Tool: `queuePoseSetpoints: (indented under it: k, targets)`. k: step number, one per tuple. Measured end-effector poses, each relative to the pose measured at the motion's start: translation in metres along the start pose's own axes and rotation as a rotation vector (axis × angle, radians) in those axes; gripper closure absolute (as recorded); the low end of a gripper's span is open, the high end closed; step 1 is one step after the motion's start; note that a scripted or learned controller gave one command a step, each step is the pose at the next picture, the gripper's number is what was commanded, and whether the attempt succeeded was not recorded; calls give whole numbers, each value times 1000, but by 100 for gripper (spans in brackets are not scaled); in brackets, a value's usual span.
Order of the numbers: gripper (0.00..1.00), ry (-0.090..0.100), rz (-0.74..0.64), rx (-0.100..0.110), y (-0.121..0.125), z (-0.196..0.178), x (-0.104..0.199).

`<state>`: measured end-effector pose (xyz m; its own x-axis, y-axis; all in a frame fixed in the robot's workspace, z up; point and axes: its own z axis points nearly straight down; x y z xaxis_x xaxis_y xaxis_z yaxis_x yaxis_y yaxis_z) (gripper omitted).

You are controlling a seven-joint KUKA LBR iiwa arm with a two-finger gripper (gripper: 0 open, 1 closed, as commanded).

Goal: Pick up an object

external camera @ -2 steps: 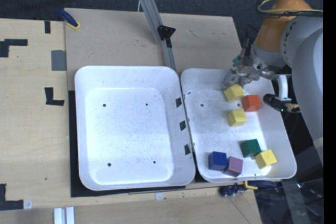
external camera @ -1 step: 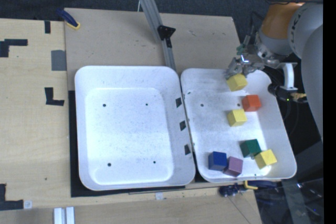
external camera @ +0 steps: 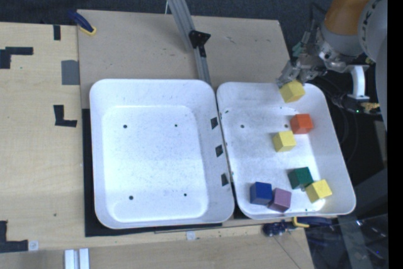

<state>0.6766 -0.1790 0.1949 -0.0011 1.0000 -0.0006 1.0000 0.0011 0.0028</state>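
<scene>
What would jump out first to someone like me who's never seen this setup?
Probably the colourful blocks scattered in the right bin, while the left bin beside it is plain white. Then the gripper at the right bin's far corner, with a yellow block directly under it.

White bins (external camera: 151, 92) hold yellow (external camera: 284, 140), orange (external camera: 301, 123), green (external camera: 300, 176), blue (external camera: 261, 192) and purple (external camera: 281, 199) blocks.

Two bins side by side on the bench (external camera: 44, 154): left bin (external camera: 154, 94), right bin (external camera: 252, 110) holding all blocks. One block (external camera: 292, 92) at far right corner under gripper (external camera: 291, 77); two blocks (external camera: 301, 123) (external camera: 283, 140) mid-bin, four (external camera: 301, 177) (external camera: 318, 189) (external camera: 261, 192) (external camera: 280, 199) clustered along near edge.
</scene>
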Motion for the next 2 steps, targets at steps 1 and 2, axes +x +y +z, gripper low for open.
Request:
queuePoseSetpoints:
  k: [1, 2]
  targets:
    - [100, 0, 0, 0, 1, -53, 0]
    - [100, 2, -4, 6, -6, -48, 44]
